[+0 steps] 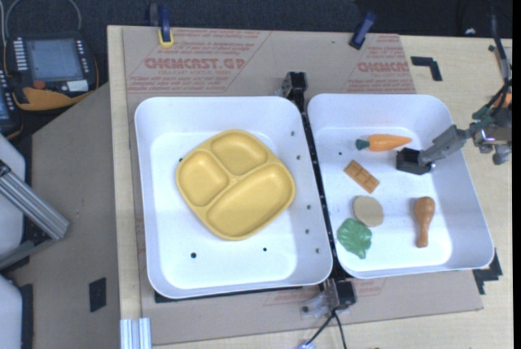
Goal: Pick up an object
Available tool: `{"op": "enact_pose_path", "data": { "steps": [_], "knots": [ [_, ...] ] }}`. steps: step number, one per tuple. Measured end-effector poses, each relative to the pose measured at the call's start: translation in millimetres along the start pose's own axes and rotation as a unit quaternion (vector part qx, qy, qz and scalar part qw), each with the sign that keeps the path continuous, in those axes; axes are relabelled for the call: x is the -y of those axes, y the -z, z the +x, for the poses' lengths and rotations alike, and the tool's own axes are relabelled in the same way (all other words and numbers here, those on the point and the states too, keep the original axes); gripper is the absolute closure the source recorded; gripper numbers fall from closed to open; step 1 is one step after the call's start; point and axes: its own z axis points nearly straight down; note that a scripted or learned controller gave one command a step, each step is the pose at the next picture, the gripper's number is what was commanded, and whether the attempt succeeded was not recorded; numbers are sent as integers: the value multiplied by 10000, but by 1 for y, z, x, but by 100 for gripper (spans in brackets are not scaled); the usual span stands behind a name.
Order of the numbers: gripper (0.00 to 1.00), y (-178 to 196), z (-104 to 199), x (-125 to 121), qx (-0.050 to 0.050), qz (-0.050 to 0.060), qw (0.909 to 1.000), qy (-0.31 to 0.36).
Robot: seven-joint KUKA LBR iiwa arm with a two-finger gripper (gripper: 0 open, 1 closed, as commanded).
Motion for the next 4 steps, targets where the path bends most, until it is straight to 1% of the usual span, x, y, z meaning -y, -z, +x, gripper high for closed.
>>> {"op": "enact_pose_path", "data": {
  "steps": [1,2,3,4],
  "knots": [
    [0,6,1,-2,15,-56,10000,18],
    [0,-37,4,-1,2,-30,10000,18],
    [0,-79,2,-5,8,-44,10000,17],
    [0,-122,5,-7,0,-27,10000,18]
  ]
}}
